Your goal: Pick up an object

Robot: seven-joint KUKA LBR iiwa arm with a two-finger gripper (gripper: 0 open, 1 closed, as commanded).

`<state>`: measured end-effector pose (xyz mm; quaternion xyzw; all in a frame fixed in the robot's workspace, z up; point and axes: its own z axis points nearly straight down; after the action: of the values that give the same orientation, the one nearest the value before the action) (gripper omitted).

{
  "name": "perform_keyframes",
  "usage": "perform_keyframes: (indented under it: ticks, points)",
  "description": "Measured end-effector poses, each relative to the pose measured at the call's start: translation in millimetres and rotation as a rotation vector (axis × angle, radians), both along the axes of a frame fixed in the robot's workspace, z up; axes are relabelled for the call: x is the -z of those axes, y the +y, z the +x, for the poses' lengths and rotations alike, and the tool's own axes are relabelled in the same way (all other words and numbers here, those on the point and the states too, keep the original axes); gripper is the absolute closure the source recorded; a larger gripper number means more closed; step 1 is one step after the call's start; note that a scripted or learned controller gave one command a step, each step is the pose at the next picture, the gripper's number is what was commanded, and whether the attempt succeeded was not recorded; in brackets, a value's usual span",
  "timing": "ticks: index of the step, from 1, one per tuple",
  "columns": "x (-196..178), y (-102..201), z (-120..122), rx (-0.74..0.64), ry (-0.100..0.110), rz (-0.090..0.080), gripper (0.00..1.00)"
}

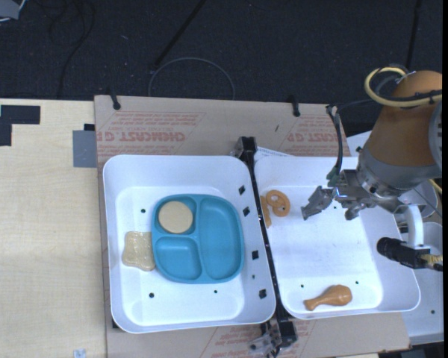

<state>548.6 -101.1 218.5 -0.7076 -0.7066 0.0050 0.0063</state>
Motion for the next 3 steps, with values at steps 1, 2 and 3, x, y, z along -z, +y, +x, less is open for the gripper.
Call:
perform_keyframes:
  ticks: [1,2,3]
  points:
    - [-6,0,3,-0.002,-0.012,-0.001,0.00]
    - [37,-1,0,-0.002,-0.009,-0.001,0.00]
    - [82,7,-4,-0.001,-0.008,0.000,0.00]
